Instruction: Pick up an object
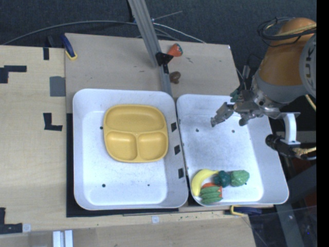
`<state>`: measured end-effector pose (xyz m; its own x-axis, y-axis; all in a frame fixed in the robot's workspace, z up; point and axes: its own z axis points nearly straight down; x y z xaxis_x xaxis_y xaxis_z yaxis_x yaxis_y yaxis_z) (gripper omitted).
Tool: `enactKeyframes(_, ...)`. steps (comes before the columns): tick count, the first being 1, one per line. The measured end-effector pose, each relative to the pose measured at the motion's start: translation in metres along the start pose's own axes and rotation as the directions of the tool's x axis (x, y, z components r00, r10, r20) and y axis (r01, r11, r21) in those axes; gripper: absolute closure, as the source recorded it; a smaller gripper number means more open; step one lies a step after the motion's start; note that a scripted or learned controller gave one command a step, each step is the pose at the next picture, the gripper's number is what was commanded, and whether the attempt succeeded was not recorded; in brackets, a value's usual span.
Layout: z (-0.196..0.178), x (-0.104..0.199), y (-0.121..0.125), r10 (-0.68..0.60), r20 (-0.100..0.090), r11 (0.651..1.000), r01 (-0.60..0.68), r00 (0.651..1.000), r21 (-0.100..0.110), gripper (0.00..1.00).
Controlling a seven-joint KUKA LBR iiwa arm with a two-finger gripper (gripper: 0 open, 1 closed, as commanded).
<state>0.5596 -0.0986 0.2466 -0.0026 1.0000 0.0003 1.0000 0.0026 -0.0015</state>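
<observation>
**A:** Starting at the tool, what do you have?

**B:** You'll find the gripper over the upper part of the right bin, hanging from the grey arm with its orange band. Two dark fingers splay out, one to the left and one lower right, so the jaws stand spread, and nothing sits between them.

**A:** And the objects you could pick?

**B:** They lie well apart from it, bunched in the near corner of that same bin: a yellow banana curving at the left, a dark teal piece beside it, a green lumpy vegetable to the right, and a red-and-green item just below the banana. All four touch or nearly touch.

**A:** Anything in your way?

**B:** Bare white floor lies between the gripper and the cluster. Next door, the left bin holds a yellow divided plate. Behind the bins, a grey metal bar slants down to the seam between them, with a small orange object and a brown one on the bench.
</observation>
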Motion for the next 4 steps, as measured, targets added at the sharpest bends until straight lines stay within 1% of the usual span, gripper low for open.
enactKeyframes(1, 0.0, 0.0, 0.0, 0.0, 0.0, 1.0, 0.0, 1.0, 0.0, 0.0)
enactKeyframes(2, 0.055, -0.007, 0.006, 0.002, 0.001, 1.0, -0.002, 1.0, 0.005, 0.0)
enactKeyframes(3, 0.101, -0.01, 0.0, 0.002, 0.001, 1.0, -0.002, 1.0, 0.006, 0.0)
enactKeyframes(4, 0.155, -0.01, -0.002, 0.001, 0.0, 1.0, -0.001, 1.0, 0.006, 0.0)
